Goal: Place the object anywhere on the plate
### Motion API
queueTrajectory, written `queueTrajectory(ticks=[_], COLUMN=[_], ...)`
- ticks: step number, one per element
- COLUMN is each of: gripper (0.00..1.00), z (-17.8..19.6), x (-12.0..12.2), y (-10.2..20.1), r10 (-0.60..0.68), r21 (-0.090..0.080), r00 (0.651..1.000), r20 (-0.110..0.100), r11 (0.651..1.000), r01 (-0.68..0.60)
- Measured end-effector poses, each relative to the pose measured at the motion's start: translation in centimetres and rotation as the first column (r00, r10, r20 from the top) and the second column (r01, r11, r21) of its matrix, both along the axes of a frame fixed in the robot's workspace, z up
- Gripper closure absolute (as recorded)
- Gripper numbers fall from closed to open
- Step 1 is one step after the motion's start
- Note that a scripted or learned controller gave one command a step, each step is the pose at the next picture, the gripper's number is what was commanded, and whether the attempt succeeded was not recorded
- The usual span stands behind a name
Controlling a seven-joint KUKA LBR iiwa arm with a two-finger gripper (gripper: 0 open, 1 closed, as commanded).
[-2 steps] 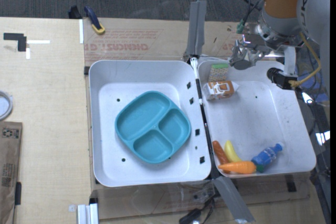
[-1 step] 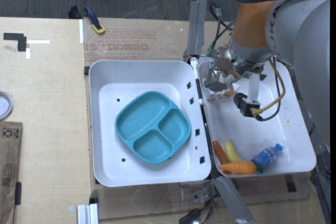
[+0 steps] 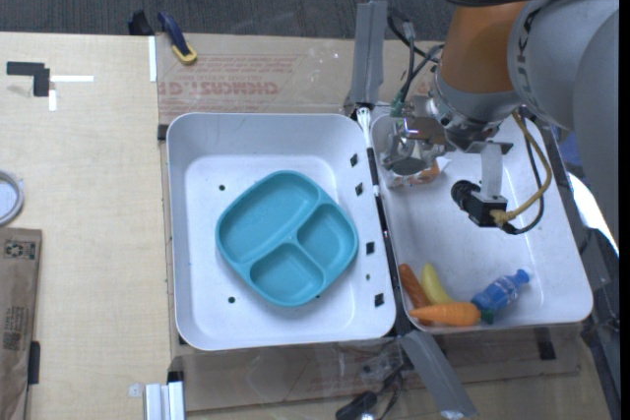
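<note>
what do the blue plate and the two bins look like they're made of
The blue plate looks like moulded plastic with a matte finish: uniform turquoise colour, soft rounded dividers, no sharp glare. The left bin and right bin look like thin white plastic, smooth and slightly glossy, with rounded formed corners. None of this is certain from looks alone.

The blue three-compartment plastic plate (image 3: 285,237) looks smooth and matt. Both shallow white plastic bins (image 3: 187,211) have a faint sheen. The pale wood-grain tabletop (image 3: 79,162) is matt. The small clear plastic bottle (image 3: 500,293) glints glossy.
</note>
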State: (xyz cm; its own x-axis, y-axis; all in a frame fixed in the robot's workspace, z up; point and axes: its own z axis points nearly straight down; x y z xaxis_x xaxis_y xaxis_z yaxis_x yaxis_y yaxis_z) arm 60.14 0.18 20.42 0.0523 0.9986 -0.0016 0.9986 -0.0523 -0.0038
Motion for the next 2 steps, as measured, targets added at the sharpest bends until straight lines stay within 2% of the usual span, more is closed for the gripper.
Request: queueTrajectory(ticks=[1, 2], gripper=[1.0, 0.0], z=[-1.03, -1.02], x=[-3.26, -3.25], y=[3.66, 3.62], r10=[0.343, 0.343], r21=[0.002, 0.001], r00=[0.939, 0.939], r20=[0.0, 0.0], r11=[0.939, 0.939], r01=[-0.343, -0.343])
